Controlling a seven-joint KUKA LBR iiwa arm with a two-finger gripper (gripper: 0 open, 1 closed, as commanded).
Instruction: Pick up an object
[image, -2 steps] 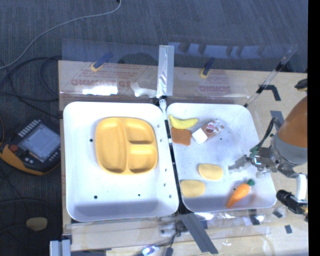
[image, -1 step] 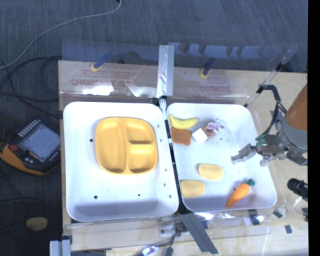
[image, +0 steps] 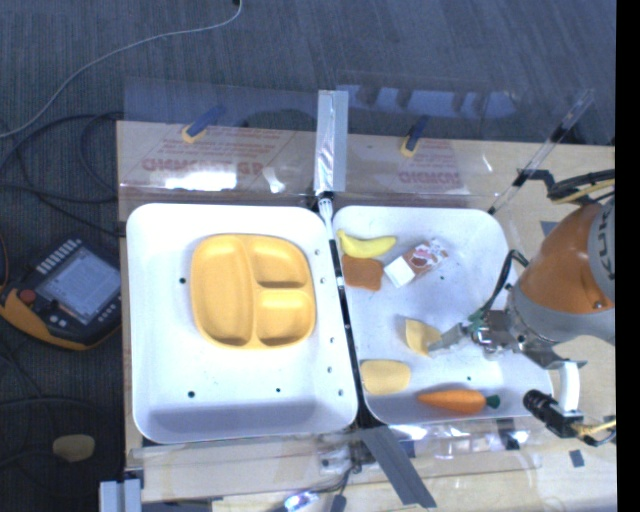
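Two white bins side by side: left bin (image: 160, 400) with one yellow divided tray (image: 252, 290); right bin (image: 480, 225) with one banana (image: 367, 243), one carrot (image: 452, 401), one yellow wedge (image: 420, 333). Gripper (image: 447, 339) low beside that wedge; grasp impossible to tell.

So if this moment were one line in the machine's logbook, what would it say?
claw low in right bin | tip at yellow wedge | carrot nearby | yellow tray in left bin
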